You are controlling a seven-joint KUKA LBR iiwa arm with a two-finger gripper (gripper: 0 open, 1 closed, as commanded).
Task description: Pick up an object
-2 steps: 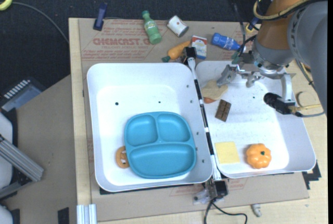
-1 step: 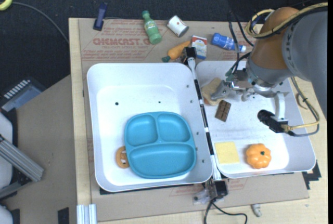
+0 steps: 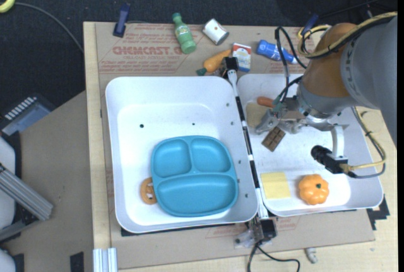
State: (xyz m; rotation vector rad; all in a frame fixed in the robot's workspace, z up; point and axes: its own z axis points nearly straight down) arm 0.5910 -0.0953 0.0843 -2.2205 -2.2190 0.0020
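Reaching in from the right, the grey arm [image 3: 372, 56] with its orange band [image 3: 325, 72] hangs over the right bin [image 3: 366, 198]; the gripper [image 3: 276, 127] sits low near that bin's left wall, right by a brown chocolate-bar-looking block [image 3: 273, 138]. Fingers — cannot tell if apart or together, the wrist blocks them; block looks just under or at the tips, contact unclear.

Left bin [image 3: 126, 106]: blue three-compartment plate [image 3: 192, 175] toward the near side, a pretzel [image 3: 148, 191] tucked at the plate's left edge, partly under it.

Right bin also has a yellow cheese slice [image 3: 276, 185] at the near edge, a small orange pumpkin [image 3: 313, 189] just right of it, and an orange-red piece [image 3: 265, 101] near the far left corner.

Cardboard-coloured bench [image 3: 151, 43] behind the bins: green bottle [image 3: 184, 33], white can [image 3: 215, 31] on its side, small carton [image 3: 241, 57], toy carrot [image 3: 213, 63], blue wrapper-like item [image 3: 270, 50], dark blue clip [image 3: 121, 19] at the far left edge.
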